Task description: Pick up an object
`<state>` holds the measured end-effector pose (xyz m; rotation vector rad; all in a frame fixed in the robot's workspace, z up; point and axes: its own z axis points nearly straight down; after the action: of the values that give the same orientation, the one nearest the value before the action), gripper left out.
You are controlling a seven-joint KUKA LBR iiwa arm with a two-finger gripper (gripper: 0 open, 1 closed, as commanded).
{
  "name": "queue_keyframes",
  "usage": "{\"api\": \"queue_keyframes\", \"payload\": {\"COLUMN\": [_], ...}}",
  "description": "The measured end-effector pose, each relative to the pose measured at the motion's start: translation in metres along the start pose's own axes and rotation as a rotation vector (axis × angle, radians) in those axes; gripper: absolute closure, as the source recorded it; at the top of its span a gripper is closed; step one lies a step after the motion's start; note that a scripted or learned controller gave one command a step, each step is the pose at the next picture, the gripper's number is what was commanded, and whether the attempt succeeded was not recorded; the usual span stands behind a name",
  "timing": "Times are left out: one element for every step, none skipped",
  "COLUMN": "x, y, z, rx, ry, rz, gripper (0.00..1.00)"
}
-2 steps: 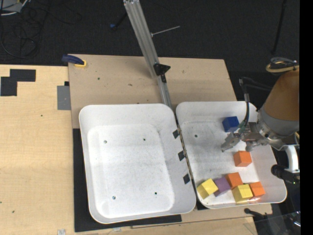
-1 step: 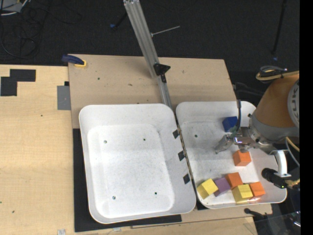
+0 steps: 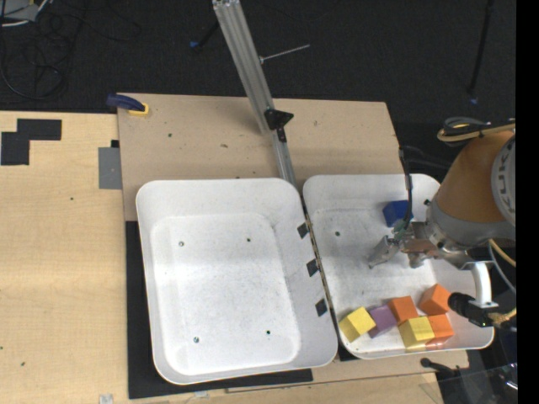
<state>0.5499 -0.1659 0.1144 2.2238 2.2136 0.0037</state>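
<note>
Blocks sit in a small bunch at the bottom right of the frame, in the near corner of the right white plastic bin (image 3: 354,200). From left to right they are a yellow cube (image 3: 360,321), a purple block (image 3: 383,318), an orange block (image 3: 404,308), a second yellow cube (image 3: 416,332) and two more orange blocks (image 3: 437,314). They touch or sit just beside each other.

Higher up in the same bin is the metal two-finger gripper (image 3: 392,252). It hangs over bare white floor in the middle of the bin, and it has nothing in it. I cannot tell how its tips stand. Just above it, near the far wall of the bin, is a blue block (image 3: 394,212). The grey arm with the orange band (image 3: 472,194) comes in from the right edge.

To the left, the other big white bin (image 3: 223,280) sits beside the first one, their walls touching.

Farther back, at the top middle of the frame, a long grey metal bar (image 3: 248,61) leans over the brown wooden board (image 3: 210,137). A small blue and yellow clamp (image 3: 128,103) is at the board's upper left corner
</note>
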Motion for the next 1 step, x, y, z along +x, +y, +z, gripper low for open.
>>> {"api": "queue_keyframes", "payload": {"x": [-0.0011], "y": [-0.0027], "z": [-0.0056], "rx": [0.009], "ry": [0.002], "rz": [0.008], "gripper": [1.00]}}
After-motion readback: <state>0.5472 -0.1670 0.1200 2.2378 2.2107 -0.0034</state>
